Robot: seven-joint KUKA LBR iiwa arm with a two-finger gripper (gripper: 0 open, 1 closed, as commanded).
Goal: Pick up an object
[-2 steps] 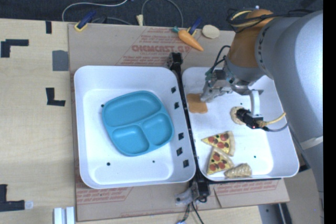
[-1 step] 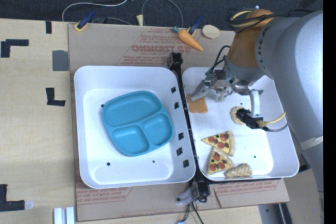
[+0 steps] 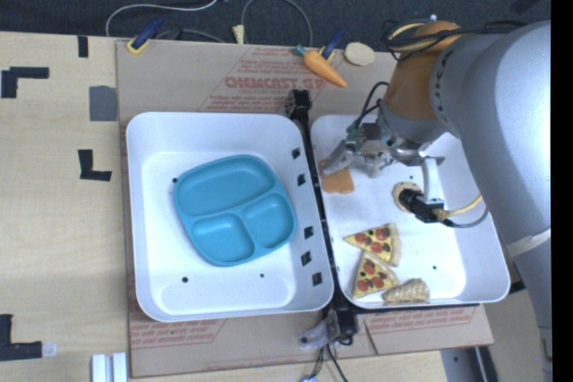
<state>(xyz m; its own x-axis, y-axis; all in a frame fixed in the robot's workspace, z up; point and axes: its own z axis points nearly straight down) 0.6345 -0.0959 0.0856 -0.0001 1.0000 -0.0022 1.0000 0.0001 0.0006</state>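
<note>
The hand (image 3: 345,158) is being held low in the right bin (image 3: 479,268), by its far left wall. A tan piece (image 3: 338,182) is lying just under it, touching. Its grip cannot be told. Open floor is being left beside the pizza slices (image 3: 374,259).

Light wood desk (image 3: 54,219) with black marks; brown cardboard sheet (image 3: 260,76) on it; two white bins (image 3: 152,282) side by side; toy carrot (image 3: 324,67) on cardboard.

We record these colours:
divided plate (image 3: 235,208): light blue
bins (image 3: 143,192): white
pizza slices (image 3: 374,242): yellow, red dots
toy carrot (image 3: 324,68): orange
arm (image 3: 501,112): grey, orange band
</note>
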